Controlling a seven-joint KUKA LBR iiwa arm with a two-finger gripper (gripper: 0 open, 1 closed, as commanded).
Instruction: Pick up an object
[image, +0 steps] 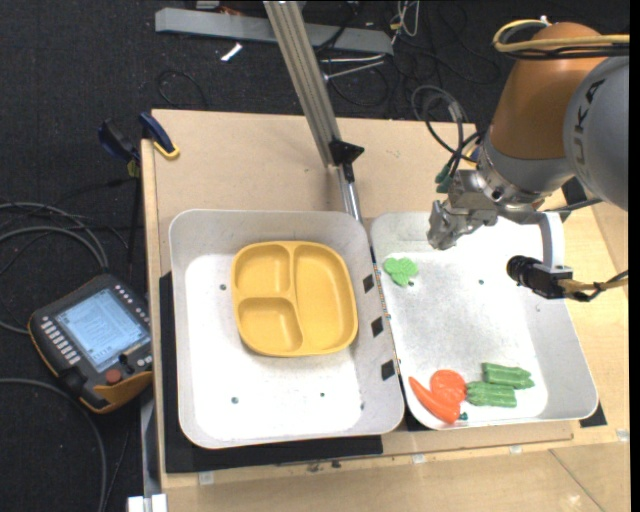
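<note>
A: What is there to pick up, and where?

B: The right bin (560, 340) holds the small things. A green leaf-shaped piece (400, 270) lies near its far left corner. Along the near edge sit a red tomato (447, 384) touching an orange carrot (432, 400), and just to their right two green pea pods (500, 385), one lying against the other, toward the near right corner.

A: And the gripper?

B: The gripper (443, 232) hangs over the far edge of the right bin, just right of the green leaf piece and apart from it. Nothing shows between its fingers, and I cannot tell whether they are open or closed from this angle.

A: What about the other bin?

B: The left bin (200, 400) carries a yellow divided plate (295, 297) with three sections, lying flat around its middle, a little toward the far edge.

A: Anything off the bench?

B: A handheld control pad (95, 340) with a lit screen lies on the dark floor beyond the bench's left edge.
</note>
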